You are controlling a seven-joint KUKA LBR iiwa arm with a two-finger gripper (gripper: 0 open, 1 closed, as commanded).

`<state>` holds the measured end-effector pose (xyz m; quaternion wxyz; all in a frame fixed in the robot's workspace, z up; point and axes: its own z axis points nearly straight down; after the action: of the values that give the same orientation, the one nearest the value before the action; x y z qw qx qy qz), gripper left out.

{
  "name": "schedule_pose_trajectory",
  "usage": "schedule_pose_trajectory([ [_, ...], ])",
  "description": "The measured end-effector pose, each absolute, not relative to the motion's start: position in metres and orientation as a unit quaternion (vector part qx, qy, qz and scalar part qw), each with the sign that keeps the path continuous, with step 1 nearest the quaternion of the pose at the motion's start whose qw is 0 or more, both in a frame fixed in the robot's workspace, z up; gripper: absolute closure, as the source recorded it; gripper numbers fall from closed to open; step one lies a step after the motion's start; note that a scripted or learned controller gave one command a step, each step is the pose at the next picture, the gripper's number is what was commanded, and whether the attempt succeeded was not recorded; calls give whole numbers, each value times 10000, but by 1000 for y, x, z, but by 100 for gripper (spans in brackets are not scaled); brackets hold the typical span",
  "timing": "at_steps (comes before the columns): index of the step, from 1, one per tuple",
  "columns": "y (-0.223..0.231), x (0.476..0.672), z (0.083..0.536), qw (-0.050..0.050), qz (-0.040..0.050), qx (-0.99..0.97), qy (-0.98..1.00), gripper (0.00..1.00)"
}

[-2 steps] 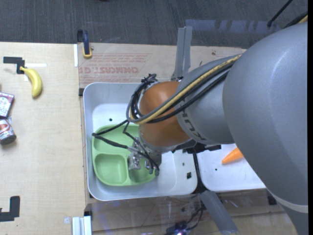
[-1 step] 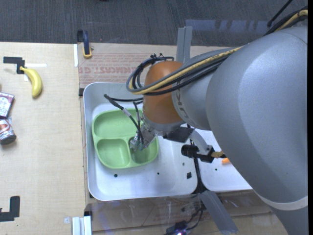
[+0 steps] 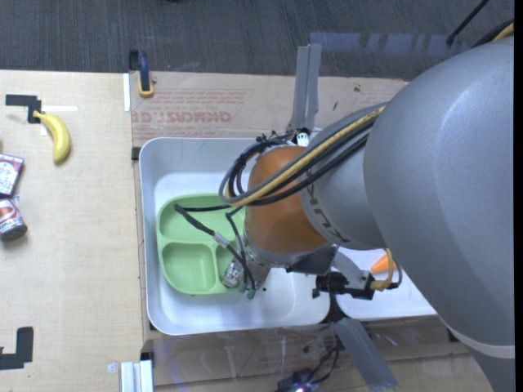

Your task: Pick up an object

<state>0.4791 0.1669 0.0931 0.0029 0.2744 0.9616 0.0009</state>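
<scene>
Grey arm (image 3: 441, 194), nearest the lens, reaches down into the left white bin (image 3: 151, 219). Its gripper (image 3: 241, 280) sits at the right edge of the green divided tray (image 3: 184, 243), which extends leftward. Grip state: cannot tell.

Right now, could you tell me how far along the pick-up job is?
Done: the arm has reached down into the left white bin, its wrist over the right end of the green divided tray. In hand: nothing visibly gripped; the wrist hides the fingertips. Left: securing an object and lifting it clear of the bin.
</scene>
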Motion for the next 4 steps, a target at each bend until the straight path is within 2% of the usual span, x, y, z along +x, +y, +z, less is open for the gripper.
schedule_pose_trajectory([
  [1,166,480,94,46,11,2750,9614,0],
  [2,194,483,96,49,-71,1925,9813,0],
  [3,196,482,104,36,-52,1925,9813,100],
  [4,112,482,93,9,9,4141,9102,100],
])
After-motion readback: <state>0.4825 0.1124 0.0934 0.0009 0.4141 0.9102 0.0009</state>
